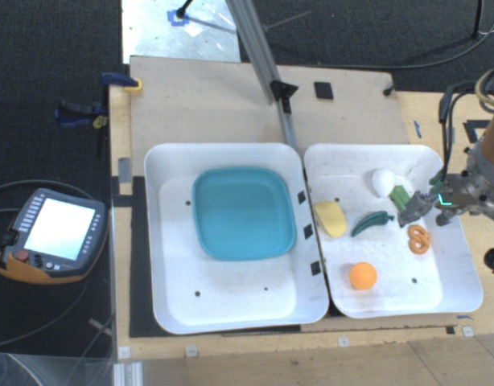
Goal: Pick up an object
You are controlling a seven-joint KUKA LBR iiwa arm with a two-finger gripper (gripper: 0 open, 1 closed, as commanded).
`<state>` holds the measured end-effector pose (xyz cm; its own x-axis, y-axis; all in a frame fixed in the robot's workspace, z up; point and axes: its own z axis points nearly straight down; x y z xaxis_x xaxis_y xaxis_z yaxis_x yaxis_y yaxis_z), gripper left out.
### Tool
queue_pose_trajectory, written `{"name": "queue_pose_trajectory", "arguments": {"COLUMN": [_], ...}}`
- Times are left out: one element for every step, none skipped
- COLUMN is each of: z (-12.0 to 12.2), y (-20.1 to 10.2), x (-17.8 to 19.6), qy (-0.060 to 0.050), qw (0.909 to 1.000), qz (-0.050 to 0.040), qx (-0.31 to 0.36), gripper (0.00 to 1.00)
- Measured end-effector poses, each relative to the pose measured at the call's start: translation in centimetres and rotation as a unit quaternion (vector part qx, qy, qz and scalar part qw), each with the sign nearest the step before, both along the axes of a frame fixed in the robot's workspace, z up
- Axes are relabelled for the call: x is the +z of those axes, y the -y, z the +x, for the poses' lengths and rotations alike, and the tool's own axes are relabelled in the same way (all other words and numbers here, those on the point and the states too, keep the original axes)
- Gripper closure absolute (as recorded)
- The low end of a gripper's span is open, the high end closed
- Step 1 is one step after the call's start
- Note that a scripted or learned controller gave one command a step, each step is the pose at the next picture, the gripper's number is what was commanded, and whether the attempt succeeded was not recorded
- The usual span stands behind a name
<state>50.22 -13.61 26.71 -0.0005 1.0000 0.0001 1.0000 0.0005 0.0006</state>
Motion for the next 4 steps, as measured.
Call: {"name": "queue_pose_trajectory", "arguments": {"z": [0.0,0.1,0.0,-0.9], "y": [0.0,-1.0,-1.4,-1.9], "x": [0.0,-5.0,-11.1,-16.9], "qy": [0.000,-0.002,-0.003,-0.003], "qw": [1.0000,1.0000,1.0000,1.0000], "qz": [0.0000,0.0003,0.0004,0.0004], "qx": [0.000,0.000,0.000,0.000], "gripper": [0.00,0.00,0.00,0.00]}}
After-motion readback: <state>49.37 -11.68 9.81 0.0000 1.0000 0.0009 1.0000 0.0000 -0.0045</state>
